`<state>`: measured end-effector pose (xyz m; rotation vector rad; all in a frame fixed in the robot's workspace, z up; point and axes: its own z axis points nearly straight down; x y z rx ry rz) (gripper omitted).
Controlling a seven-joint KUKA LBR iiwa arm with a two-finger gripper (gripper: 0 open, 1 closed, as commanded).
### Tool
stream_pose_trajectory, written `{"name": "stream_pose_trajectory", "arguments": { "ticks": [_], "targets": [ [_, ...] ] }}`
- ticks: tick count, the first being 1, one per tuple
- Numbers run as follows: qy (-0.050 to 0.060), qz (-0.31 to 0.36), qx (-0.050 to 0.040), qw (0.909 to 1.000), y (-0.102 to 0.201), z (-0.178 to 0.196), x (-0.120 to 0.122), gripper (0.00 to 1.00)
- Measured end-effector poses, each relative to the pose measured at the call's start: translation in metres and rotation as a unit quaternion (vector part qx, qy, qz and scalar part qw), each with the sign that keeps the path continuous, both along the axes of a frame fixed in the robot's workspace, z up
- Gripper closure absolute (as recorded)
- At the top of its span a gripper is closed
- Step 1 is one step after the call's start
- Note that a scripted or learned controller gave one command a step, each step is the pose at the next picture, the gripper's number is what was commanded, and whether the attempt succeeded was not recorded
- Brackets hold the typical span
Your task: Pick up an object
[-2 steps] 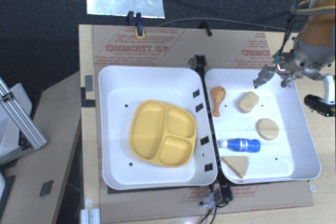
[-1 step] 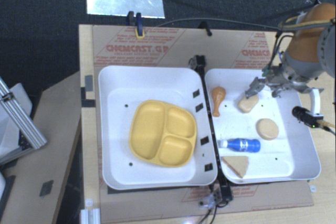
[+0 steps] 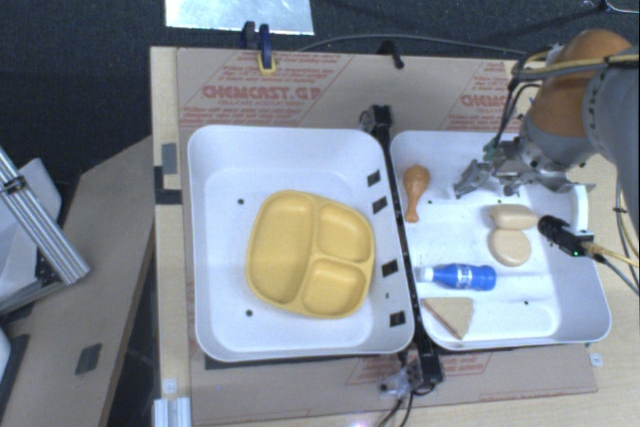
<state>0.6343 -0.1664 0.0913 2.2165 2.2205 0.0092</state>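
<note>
The drumstick-shaped toy (image 3: pixel 414 189) is located just left of the gripper (image 3: pixel 470 183), apart from it. The gripper fingers are seen spread open (nothing is held between them). Two beige bread pieces (image 3: pixel 511 232) lie near, below-right; a blue bottle (image 3: pixel 458 276) farther below, in the right bin (image 3: pixel 585 315).

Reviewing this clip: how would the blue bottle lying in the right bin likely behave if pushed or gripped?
The blue bottle lies on its side, so a push across it would probably roll it. Its rounded body looks smooth, perhaps slippery in the pincer. It seems small, likely light.
</note>
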Motion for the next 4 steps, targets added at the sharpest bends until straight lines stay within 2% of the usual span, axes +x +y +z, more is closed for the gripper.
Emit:
{"name": "stream_pose_trajectory", "arguments": {
  "ticks": [1, 4],
  "targets": [
    [0.001, 0.0, -0.0012, 1.0, -0.001, 0.01, -0.001, 1.0],
    [0.0, 0.001, -0.0014, 1.0, -0.005, 0.143, -0.003, 1.0]
  ]
}}
